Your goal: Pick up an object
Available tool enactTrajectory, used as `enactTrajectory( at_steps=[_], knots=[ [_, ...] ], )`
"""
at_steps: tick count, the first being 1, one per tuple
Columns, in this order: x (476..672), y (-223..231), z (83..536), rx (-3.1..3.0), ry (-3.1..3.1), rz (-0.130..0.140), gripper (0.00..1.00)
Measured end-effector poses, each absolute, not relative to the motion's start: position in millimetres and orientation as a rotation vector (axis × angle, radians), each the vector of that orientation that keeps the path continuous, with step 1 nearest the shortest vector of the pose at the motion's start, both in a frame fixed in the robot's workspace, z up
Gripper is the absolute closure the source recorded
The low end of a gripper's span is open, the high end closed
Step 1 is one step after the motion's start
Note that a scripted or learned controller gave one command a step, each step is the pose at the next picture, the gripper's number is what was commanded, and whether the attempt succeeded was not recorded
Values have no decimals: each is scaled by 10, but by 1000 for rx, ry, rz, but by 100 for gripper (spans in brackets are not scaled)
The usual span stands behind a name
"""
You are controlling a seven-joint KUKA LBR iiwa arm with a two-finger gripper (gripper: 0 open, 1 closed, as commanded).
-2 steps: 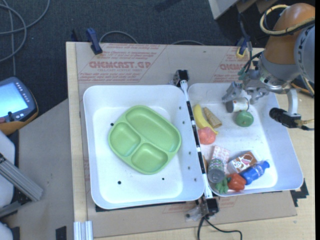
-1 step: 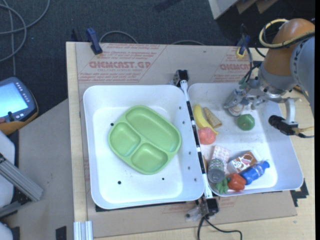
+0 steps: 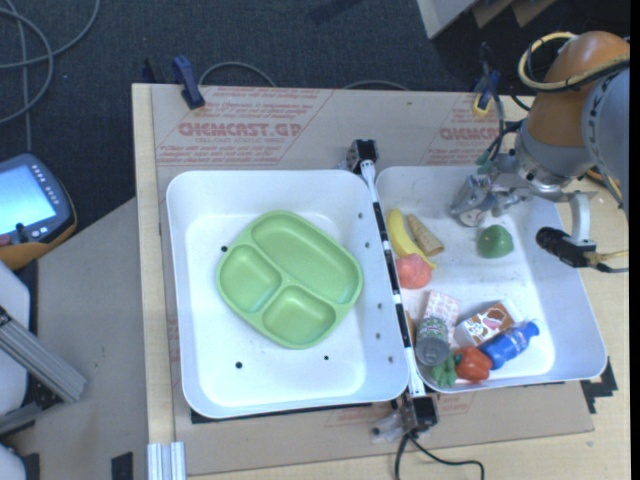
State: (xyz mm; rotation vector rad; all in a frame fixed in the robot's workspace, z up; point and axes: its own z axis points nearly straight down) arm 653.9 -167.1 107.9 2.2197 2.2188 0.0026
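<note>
On the left half of the table [image 3: 150, 268] sits the left bin [image 3: 200, 368], and in the middle of it lies a green divided plate [image 3: 290, 278] with three compartments, turned a little askew. A black clip [image 3: 362, 152] holds the seam at the far edge where the two bins meet.

Just past that seam, in the right bin [image 3: 570, 338], a banana [image 3: 400, 234] lies along the bin's left wall, with a short tan cork-like piece [image 3: 425, 236] touching it on the right. Below them, near the same wall, rests a pink ball [image 3: 414, 271]. Toward the near edge of this bin things crowd together: a small patterned packet [image 3: 441, 304], a grey can [image 3: 433, 342] lying beside it, a green-topped vegetable [image 3: 443, 373] at the near corner, a red tomato-like piece [image 3: 474, 364], an orange-and-white snack pack [image 3: 486, 321] and a blue bottle [image 3: 510, 342] (all of them touching or nearly so).

Further right, a green apple [image 3: 494, 240] sits on its own near the bin's far edge. The gripper [image 3: 480, 200] hangs just beside it, toward the far left of the apple, low over the bin floor. I cannot tell whether its fingers are apart or together, and nothing is visibly between them. The grey arm [image 3: 565, 118] reaches in from the table's right far corner.
</note>
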Motion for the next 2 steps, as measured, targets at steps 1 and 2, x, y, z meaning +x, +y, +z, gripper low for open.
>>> enactTrajectory(
  at_steps=[1,2],
  knots=[
    [6714,-958,959,2205,2214,3,100],
    [6354,-473,2018,2211,2223,13,100]
  ],
)
